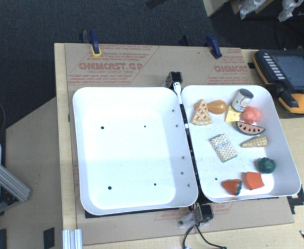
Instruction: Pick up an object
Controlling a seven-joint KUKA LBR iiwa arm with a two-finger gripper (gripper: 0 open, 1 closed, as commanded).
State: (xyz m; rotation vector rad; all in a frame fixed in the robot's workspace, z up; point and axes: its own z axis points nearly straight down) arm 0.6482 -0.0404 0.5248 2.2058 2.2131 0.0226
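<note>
A robotics lab, seemingly — clamped board (pixel 157 61), twin white bins (pixel 128 149), teach pendant (pixel 287 71), cabling.

The left bin (pixel 131 149) offers a broad bare floor open from above, bounded by its low rim. The right bin (pixel 281 154) is crowded along its far part: a waffle wedge (pixel 202 113), an orange lump (pixel 217 107), a small can (pixel 241 100), a pink ball (pixel 251 114) and a watermelon slice (pixel 250 127) sit touching or just beside one another, leaving little room between them. The patterned packet (pixel 223 147) lies more on its own (bare floor to its left and below). A cone (pixel 254 142), a green ball (pixel 266 165), an orange block (pixel 254 180) and a red pepper (pixel 232 186) line the right and near edges. The shared rims between bins form a low ridge.
</note>
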